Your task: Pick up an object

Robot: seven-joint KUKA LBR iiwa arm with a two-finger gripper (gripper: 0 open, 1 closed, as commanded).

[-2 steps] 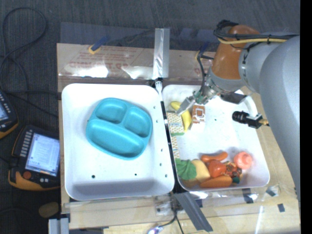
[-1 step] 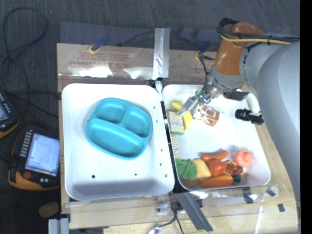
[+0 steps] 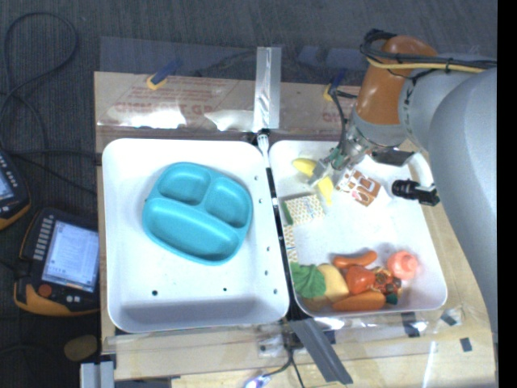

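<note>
Tabletop [image 3: 113, 103] clutter starts at the left with a shallow white bin [image 3: 121, 297] holding a turquoise plastic divided plate [image 3: 198, 210], lying tilted and well apart from the arm. Right of the divider, the second white bin [image 3: 428, 297] carries a small patterned card [image 3: 304, 209] near its left wall, two small yellow plastic pieces [image 3: 304, 166] just beyond it, and a brown-and-white printed packet [image 3: 359, 187] further right. Along the near edge lies a heap of toy food: a green leafy piece [image 3: 306, 280], orange carrot-like shapes [image 3: 355, 259] and a pink round piece [image 3: 403, 264]. The tool [image 3: 333, 165] hangs low over the yellow pieces, which look like the likeliest target; whether its jaws are apart or closed, or touching anything, I cannot tell. Those pieces appear light, stiff and smooth, so probably slippery; pinching across the narrow middle seems safest. Their exact shape is hard to make out, partly covered by the tool.
</note>
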